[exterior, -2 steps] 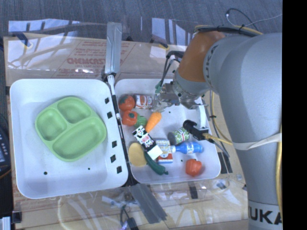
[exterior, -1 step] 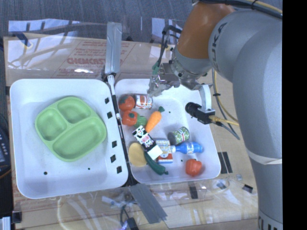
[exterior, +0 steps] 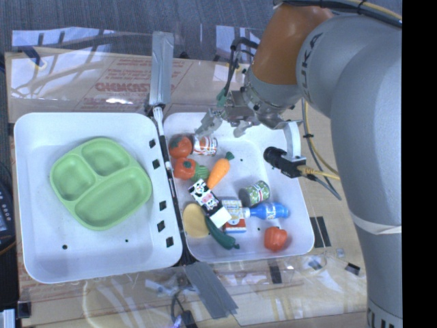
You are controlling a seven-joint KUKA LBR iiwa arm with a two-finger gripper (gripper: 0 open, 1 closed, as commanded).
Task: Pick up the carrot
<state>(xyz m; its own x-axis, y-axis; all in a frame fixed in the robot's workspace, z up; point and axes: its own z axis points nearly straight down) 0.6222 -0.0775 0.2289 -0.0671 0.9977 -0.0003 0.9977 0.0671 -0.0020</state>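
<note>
The orange carrot (exterior: 218, 172) with a green top lies slanted in the middle of the right bin (exterior: 298, 203), green end pointing up and right. My gripper (exterior: 224, 124) hangs over the bin's far side, above and just behind the carrot, apart from it. Its fingers (exterior: 207, 124) stand spread, open, with nothing between them. A small can (exterior: 205, 145) lies just below the left finger.
Around the carrot lie two orange-red tomatoes (exterior: 181, 157), a cow-patterned carton (exterior: 201, 193), a green can (exterior: 257, 193), a blue bottle (exterior: 270, 212), a red fruit (exterior: 275, 238), a yellow piece (exterior: 194, 221) and a green vegetable (exterior: 222, 236). The left bin (exterior: 41, 251) holds a green divided plate (exterior: 101, 182).
</note>
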